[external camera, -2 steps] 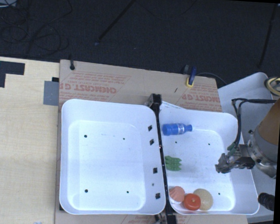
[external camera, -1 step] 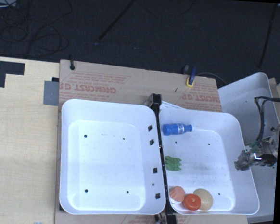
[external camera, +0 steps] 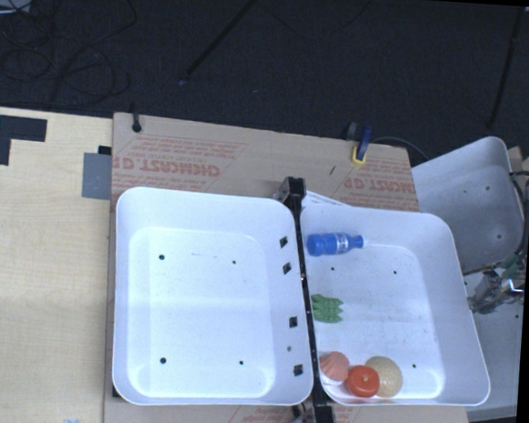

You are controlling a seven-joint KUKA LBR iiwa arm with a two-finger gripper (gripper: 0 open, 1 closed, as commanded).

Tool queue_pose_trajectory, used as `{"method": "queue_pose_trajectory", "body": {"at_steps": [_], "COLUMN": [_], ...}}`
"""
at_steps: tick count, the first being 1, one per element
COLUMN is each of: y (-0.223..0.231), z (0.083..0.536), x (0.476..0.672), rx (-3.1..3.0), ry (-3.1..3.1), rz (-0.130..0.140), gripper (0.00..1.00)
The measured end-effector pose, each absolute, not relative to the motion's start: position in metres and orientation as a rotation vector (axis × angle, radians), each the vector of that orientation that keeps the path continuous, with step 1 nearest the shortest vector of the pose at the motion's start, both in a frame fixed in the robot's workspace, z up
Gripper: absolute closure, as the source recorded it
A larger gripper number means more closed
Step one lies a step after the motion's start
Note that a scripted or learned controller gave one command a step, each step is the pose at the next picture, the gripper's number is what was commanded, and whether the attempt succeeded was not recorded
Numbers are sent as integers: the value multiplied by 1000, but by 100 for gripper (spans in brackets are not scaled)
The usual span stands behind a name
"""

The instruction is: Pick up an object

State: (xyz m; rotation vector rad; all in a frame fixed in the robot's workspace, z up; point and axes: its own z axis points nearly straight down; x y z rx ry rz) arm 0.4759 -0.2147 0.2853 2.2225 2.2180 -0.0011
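Observation:
The right bin (external camera: 443, 266) holds a blue bottle (external camera: 334, 244) lying on its side near the bin's far left corner. A small green object (external camera: 326, 309) lies by the bin's left wall. At the near edge sit a pink round object (external camera: 333, 366), a red round object (external camera: 362, 381) and a pale beige round object (external camera: 386, 374), packed close together.
The left bin (external camera: 134, 241) stands beside the right one, with a black divider (external camera: 300, 295) between them. Both rest on a cardboard sheet (external camera: 214, 161). A grey metal plate (external camera: 471, 190) and cables lie at the right edge.

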Motion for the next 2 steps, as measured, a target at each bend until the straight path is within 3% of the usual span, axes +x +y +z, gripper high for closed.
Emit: {"method": "queue_pose_trajectory", "body": {"at_steps": [2], "y": [-214], "z": [313], "x": [477], "rx": [2220], "ry": [2224], "rz": [0], "gripper": [100]}}
